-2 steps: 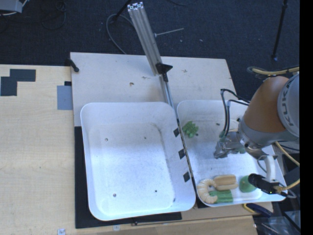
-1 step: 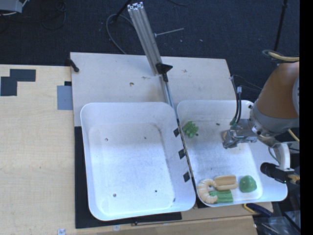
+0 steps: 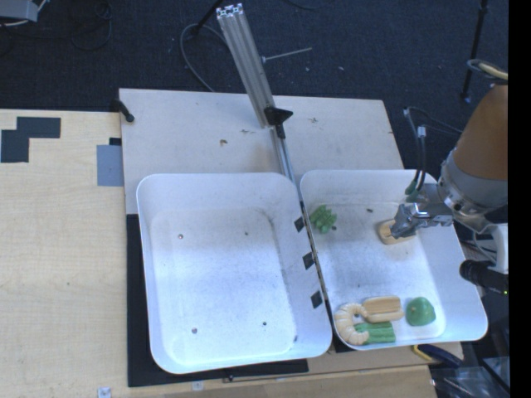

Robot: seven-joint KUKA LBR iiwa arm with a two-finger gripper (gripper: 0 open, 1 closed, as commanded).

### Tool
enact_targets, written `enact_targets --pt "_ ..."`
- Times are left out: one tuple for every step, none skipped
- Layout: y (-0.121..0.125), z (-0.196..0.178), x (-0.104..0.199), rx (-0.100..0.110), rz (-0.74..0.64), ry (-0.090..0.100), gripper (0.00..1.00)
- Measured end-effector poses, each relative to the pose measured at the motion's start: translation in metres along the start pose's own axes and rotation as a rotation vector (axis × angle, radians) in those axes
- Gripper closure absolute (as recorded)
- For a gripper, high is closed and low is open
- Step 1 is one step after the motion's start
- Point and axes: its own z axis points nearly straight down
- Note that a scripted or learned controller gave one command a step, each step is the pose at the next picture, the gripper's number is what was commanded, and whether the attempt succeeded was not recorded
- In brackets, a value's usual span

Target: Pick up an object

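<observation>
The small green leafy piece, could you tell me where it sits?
The green leafy piece lies in the right bin, at its upper left by the divider.

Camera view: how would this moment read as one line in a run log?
arm: reaching into right bin | tool: over tan object | grasp: unconfirmed | green leafy toy: near divider

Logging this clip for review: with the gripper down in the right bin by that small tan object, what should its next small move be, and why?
Probably a short, slow lift straight up. The gripper sits low in the right bin, right at the small tan object, but the view doesn't settle whether the object is between its fingers. Lifting a little would show whether it comes along, away from the green piece and the cluster near the front.
</observation>
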Motion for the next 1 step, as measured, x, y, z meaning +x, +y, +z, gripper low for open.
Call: enact_targets --pt "-0.0076 -0.0094 0.0502 0.003 -0.003 0.001 1.00"
